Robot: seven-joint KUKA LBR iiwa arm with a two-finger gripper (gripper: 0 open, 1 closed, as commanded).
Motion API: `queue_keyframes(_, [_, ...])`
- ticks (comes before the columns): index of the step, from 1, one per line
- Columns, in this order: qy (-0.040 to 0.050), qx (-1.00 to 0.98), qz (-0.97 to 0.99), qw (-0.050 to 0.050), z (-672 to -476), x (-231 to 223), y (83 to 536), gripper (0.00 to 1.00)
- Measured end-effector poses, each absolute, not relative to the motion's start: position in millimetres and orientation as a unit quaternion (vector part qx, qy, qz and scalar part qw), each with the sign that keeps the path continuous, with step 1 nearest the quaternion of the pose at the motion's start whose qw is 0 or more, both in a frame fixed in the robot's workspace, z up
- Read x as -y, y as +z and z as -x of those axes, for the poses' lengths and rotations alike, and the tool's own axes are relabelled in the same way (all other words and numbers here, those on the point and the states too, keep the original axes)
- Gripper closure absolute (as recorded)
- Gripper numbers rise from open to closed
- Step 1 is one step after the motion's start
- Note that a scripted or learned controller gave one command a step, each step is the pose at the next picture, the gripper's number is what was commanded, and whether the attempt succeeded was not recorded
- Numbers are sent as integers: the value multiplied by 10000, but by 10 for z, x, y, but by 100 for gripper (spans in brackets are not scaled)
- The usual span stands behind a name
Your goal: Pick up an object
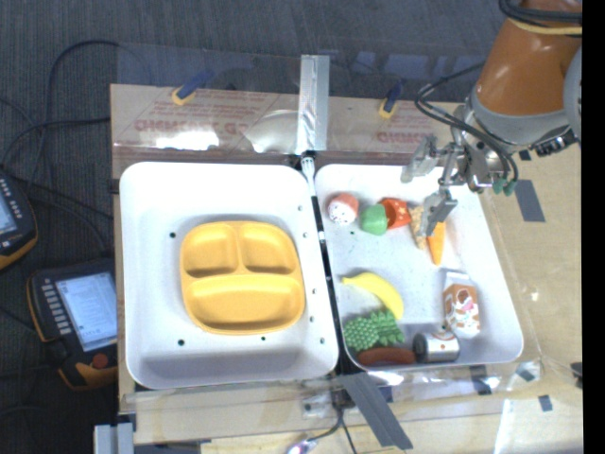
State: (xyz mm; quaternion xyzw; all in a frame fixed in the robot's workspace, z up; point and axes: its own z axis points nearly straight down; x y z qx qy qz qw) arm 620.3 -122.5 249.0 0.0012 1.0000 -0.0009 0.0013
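Two shallow white bins sit side by side on a surface, seen from above at a slant. The left bin (pixel 142 253) holds a yellow divided tray (pixel 242 274). The right bin (pixel 496 291) holds small toy foods: a white and red egg-like piece (pixel 341 209), a green piece (pixel 374 218) touching a red one (pixel 398 212), an orange carrot (pixel 436 244), a yellow banana (pixel 376 291), a green bumpy cluster (pixel 371 330), a dark red piece (pixel 386 356), a small carton (pixel 460 310) and a silver can (pixel 437 347). The grey and orange arm (pixel 525 60) reaches in from the right. Its claw (pixel 433 214) hangs over the bin's upper right area, just above the carrot and beside the red piece. Whether its fingers are spread or closed cannot be told, and nothing visibly sits between them.
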Motion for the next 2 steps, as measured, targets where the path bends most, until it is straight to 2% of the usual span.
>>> queue_keyframes(1, [-18, -9994, -332, 15, -6195, 1645, 944, 0])
queue_keyframes(2, [-7, -9969, -778, 66, -6298, 1578, 906, 0])
